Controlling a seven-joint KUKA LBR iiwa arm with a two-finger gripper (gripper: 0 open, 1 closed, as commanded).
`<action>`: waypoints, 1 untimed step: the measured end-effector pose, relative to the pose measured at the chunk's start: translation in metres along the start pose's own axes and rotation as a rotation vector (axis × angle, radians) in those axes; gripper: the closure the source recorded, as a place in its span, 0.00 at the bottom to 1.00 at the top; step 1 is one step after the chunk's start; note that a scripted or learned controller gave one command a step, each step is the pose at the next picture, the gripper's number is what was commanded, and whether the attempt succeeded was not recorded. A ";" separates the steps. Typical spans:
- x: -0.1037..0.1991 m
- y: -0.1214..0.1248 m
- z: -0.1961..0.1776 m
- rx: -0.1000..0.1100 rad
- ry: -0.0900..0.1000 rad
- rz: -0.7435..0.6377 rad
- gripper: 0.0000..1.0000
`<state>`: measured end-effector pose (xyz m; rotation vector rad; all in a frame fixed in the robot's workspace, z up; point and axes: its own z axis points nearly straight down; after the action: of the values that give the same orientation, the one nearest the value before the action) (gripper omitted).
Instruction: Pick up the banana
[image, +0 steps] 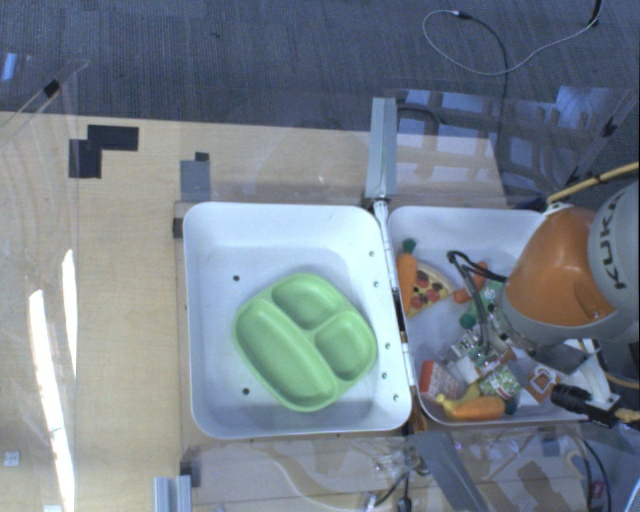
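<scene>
Pincer (487, 335) low in right bin (440, 228) among clutter; opening impossible to tell. Banana (468, 407) just nearer, long axis running left-right along near wall.

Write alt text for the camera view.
A grey and orange robot arm reaches into the right white bin of small toy foods, its gripper low among them. The left bin holds a green divided plate.

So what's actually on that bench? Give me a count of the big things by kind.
White bins: 2, the left bin and the right bin
Green divided plates: 1, the plate in the left bin
Robot arms: 1, the arm over the right bin's pile of small toy foods, too jumbled to count
Total: 4
</scene>
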<state>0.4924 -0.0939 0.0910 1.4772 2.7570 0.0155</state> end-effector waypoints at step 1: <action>-0.002 -0.001 0.001 0.000 -0.006 0.003 0.00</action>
<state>0.4928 -0.0965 0.0904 1.4791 2.7499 0.0104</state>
